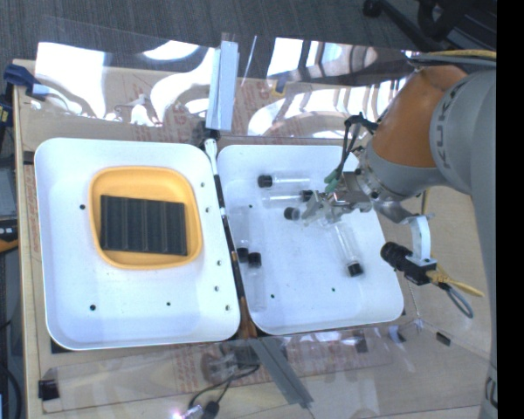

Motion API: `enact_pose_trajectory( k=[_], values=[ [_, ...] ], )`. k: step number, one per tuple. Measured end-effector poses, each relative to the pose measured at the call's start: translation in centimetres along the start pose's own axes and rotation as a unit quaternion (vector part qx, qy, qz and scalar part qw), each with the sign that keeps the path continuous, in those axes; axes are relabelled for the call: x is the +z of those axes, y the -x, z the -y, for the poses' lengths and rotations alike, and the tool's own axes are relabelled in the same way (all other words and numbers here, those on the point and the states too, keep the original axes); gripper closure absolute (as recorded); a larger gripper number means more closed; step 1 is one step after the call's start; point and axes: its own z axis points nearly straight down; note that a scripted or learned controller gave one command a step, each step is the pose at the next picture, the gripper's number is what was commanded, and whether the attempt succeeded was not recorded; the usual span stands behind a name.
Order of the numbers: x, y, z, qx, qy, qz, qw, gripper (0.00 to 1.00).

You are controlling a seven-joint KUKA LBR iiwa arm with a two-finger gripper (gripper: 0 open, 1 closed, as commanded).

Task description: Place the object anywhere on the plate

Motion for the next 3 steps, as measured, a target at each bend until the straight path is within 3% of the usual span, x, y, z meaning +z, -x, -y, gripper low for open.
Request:
enact_pose_trajectory(
  k=[1,2,3],
  values=[
    [5.5,-4.8,3.3,-0.152,-0.001,-0.001,0.9884,1.0],
    [0.6,-14.0,7.0,-0.185,0.001,0.001,0.9827,1.0],
    [0.7,-14.0,7.0,-0.185,0.0,0.001,0.9828,0.0]
  ],
)
